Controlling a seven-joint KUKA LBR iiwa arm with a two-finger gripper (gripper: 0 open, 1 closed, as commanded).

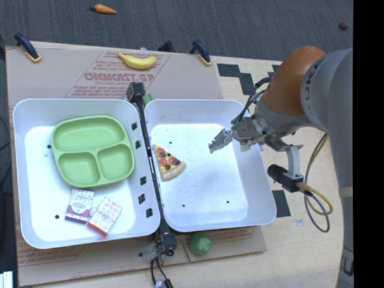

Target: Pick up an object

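A toy pizza slice (167, 162) lies in the right bin (258, 203), close to its left wall. My gripper (232, 143) hangs over the right side of that bin, well to the right of the slice and apart from it. Its fingers stand open with nothing between them. In the left bin (24, 221) lies a green divided plate (93, 149). Two small printed packets (80, 206) (105, 215) lie side by side in front of the plate.
A yellow banana (138, 59) rests on the cardboard behind the bins. A green ball (201, 243) sits outside the right bin's front edge. An orange carrot (105, 8) lies on the floor at the back. Cables hang beside the arm at the right.
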